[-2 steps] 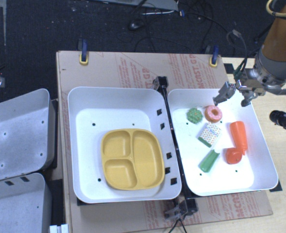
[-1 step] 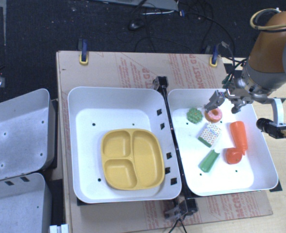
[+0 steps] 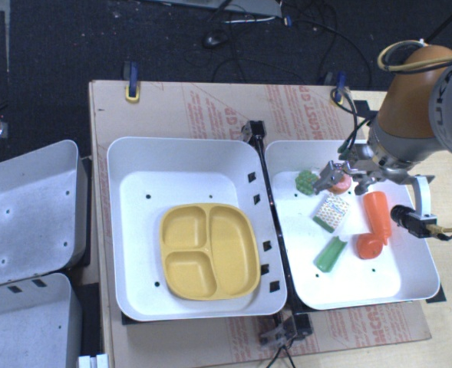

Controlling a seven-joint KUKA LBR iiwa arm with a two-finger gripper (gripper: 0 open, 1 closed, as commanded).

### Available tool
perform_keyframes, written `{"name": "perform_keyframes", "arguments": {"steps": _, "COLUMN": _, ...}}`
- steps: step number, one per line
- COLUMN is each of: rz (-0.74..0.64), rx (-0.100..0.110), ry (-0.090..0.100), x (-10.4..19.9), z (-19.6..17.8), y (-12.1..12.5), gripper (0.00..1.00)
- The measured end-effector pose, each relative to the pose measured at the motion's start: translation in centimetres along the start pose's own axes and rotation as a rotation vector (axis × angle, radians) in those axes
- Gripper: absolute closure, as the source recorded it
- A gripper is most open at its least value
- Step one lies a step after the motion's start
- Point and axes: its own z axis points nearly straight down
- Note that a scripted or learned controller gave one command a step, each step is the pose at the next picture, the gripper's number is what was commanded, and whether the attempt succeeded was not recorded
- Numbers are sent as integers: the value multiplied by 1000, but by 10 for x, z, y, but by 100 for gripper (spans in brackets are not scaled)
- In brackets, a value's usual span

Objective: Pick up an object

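The right bin (image 3: 417, 278) holds several small objects. A green knobbly piece (image 3: 308, 182) lies at its back left. A white checkered block (image 3: 331, 212) sits near the middle, with a green cylinder (image 3: 331, 254) in front of it. An orange bottle-like piece (image 3: 374, 222) lies to the right of the block. My gripper (image 3: 339, 176) hangs low over the bin's back part, just right of the green knobbly piece and above the checkered block. A small red-orange thing (image 3: 341, 182) shows right at the gripper's tip; whether it is held I cannot tell.
The left bin (image 3: 133, 167) holds a yellow divided plate (image 3: 209, 250). A black divider (image 3: 270, 205) runs between the two bins. The arm's orange band (image 3: 414, 90) looms over the right bin's back right corner. Spare white bins (image 3: 26, 205) lie off the bench at the left.
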Motion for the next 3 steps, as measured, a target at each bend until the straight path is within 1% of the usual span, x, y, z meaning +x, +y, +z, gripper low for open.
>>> {"name": "perform_keyframes", "arguments": {"steps": 1, "rz": 0, "rx": -1, "ry": 0, "x": 1, "z": 44, "y": -4, "gripper": 0}}
{"name": "perform_keyframes", "arguments": {"steps": 2, "rz": 0, "rx": -6, "ry": -1, "x": 1, "z": 31, "y": -3, "gripper": 100}}
{"name": "perform_keyframes", "arguments": {"steps": 3, "rz": 0, "rx": -10, "ry": -2, "x": -6, "z": -14, "y": 1, "gripper": 100}}
